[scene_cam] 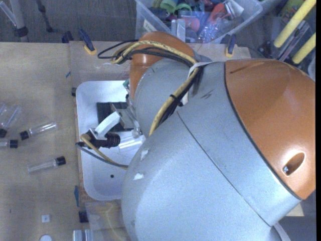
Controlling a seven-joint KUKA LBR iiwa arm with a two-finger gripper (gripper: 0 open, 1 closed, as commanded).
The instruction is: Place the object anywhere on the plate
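The grey and orange arm (215,149) covers most of the view and hides much of the white bin (88,99) beneath it. My gripper (120,122) reaches down over the bin's middle, close to its floor. A dark flat shape (106,108) lies on the bin floor just left of the gripper. I cannot tell what it is, or whether the gripper touches it. The bare bin floor (100,177) shows in front of the gripper.
Several clear vials with black caps (42,129) (47,163) lie on the wooden bench left of the bin. A clear tub of colourful items (198,9) stands at the back. Yellow foam tubes (301,14) lean at the back right.
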